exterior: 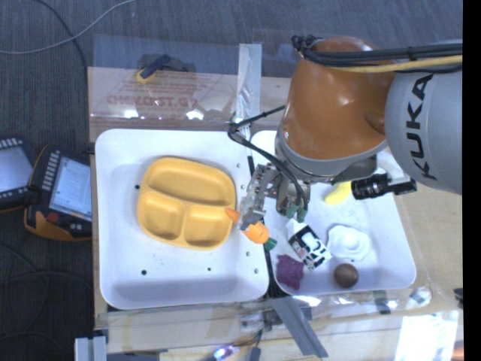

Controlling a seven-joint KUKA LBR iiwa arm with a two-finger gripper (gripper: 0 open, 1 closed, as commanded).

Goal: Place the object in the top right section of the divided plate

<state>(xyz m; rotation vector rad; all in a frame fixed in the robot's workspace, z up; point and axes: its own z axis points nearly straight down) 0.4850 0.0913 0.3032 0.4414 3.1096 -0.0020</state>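
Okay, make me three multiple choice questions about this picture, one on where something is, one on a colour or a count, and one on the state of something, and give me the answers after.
1. Where is the yellow divided plate?
A. In the left bin
B. In the right bin
C. On the floor

2. What colour is the small toy below the gripper?
A. Blue
B. Orange
C. White

3. What lies in the plate's sections?
A. A brown ball
B. A purple toy
C. Nothing

Answers:
1 A, the plate rests on the left bin floor.
2 B, the carrot toy by the wall between the bins is orange.
3 C, all sections look bare, and the brown ball and purple toy lie in the right bin.
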